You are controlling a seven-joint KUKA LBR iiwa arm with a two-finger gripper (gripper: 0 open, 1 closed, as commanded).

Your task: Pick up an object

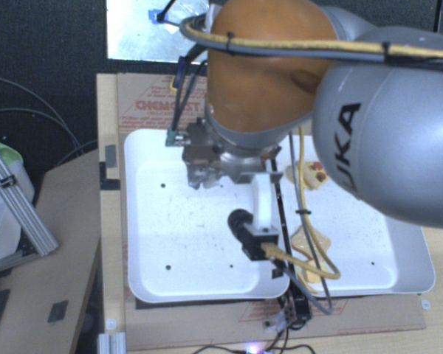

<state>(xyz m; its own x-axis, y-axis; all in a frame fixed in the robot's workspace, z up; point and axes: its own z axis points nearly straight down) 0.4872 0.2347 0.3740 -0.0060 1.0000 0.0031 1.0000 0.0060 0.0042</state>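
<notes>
Left bin (170,271): white and shallow, speckled with dark flecks, on the bench (74,198).
Jaws (199,172): low over the left bin's far part, under the orange band (266,57); width cannot be told.
Yellow thing (310,174): flat, with red spots, in the right bin (399,264), well apart to the jaws' right, partly hidden by the arm (384,109).

A pale yellow, flat object with red spots (311,174) lies in the right bin, close to the divider and partly hidden under the arm, and another yellowish piece (311,239) rests nearer the front edge.
</notes>
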